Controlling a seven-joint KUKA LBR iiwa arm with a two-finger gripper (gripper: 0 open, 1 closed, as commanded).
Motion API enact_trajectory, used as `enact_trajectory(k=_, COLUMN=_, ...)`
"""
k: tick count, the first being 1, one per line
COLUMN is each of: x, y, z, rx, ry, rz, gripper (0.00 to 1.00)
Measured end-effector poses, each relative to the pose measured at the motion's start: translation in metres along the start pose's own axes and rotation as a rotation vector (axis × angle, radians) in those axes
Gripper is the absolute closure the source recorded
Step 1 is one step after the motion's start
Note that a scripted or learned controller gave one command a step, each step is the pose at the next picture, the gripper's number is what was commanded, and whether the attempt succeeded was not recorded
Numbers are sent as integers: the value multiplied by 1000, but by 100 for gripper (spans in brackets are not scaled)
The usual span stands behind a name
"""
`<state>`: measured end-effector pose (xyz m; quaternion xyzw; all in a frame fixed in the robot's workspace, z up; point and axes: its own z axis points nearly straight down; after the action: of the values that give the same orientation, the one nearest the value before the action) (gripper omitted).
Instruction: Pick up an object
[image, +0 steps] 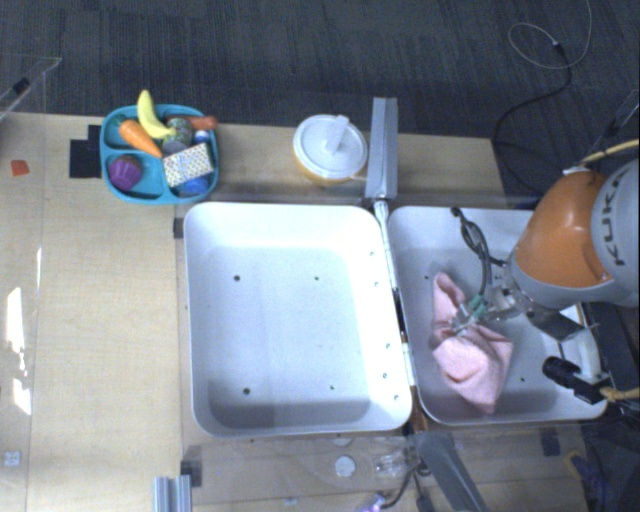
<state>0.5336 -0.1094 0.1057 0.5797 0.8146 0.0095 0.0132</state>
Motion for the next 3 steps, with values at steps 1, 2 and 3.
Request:
enact_trajectory(k=1, x=0, y=0, z=0, rx=0, ry=0, rz=0, gripper=0)
enact_trajectory(k=2, x=0, y=4, z=-12, rx=-8, ry=-4, rz=-2, gripper=100)
enact_trajectory(k=3, x=-1, y=3, z=-12, rx=-8, ry=-4, rz=-2, gripper=0)
